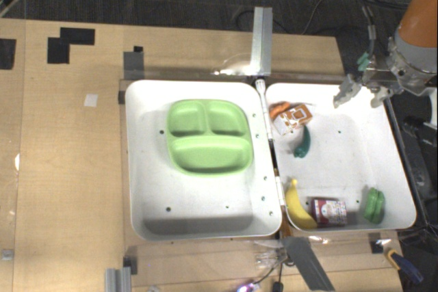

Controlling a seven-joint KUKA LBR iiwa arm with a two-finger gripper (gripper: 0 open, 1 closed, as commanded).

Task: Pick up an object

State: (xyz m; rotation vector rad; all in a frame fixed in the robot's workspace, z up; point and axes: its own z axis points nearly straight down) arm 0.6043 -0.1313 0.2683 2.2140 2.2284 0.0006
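The arm is reaching in from the right, its orange band showing at the upper right corner, and the pincer point(361, 90) is hovering over the far right part of the right bin point(342, 147). Its two fingers are standing apart, one pale fingertip point(344, 94) lying over the bin's upper rim area and the other nearer the bin's right wall; nothing is lying between them. The right bin is holding five items: an orange-and-white packet point(289, 116) near the upper left, a dark green curved object point(302, 141) just below it, a banana point(297, 206) along the lower left wall, a dark red can point(330, 211) lying on its side beside the banana, and a green round object point(374, 205) in the lower right corner. All are sitting well apart from the pincer. The left bin point(147, 202) is bearing a green compartment tray point(209, 135). Both bins are resting side by side on the wooden table point(61, 161).
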